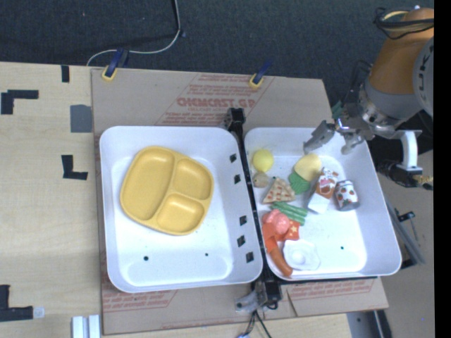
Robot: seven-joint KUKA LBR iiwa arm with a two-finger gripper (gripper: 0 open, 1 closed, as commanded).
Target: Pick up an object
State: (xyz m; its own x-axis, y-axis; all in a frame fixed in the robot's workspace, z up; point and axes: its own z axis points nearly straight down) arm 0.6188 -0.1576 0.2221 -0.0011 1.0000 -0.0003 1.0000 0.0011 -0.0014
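The gripper [332,138] hangs over the far part of the right bin [373,189], its two fingers spread apart with nothing between them. Just near it sits a yellow and green toy [304,172], tipped so its long side runs from far right to near left. A yellow ball [263,160] lies to its left. The yellow tray [167,189] rests in the left bin [113,160].

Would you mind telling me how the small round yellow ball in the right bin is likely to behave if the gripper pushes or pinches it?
The small round yellow ball looks smooth and spherical, so it would probably roll when nudged. It sits close to the right bin's left wall, which may stop it. It looks like a plastic toy, so it is likely light and could squirt from a pinch.
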